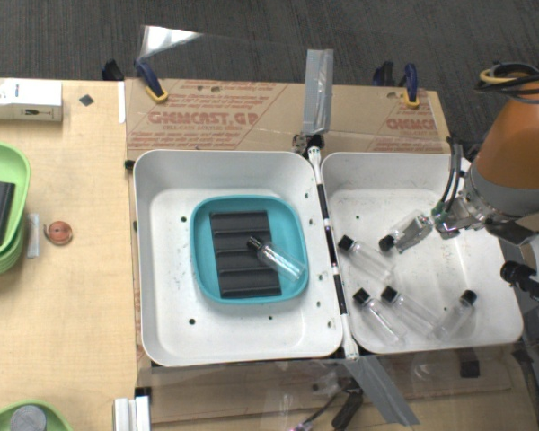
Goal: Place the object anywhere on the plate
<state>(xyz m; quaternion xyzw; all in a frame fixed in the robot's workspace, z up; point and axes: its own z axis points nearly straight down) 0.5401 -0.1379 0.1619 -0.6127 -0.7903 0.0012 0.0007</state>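
Arm (pixel 521 151) cut off at right

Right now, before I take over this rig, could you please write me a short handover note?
Tool: over the right bin, at upper middle; grip state unclear.
Plate: teal, in the left bin, carrying a black ridged insert.
One clear vial with a black cap already lies on that insert, so one placement looks done.
Left: several more capped vials lie loose in the right bin, if they count.
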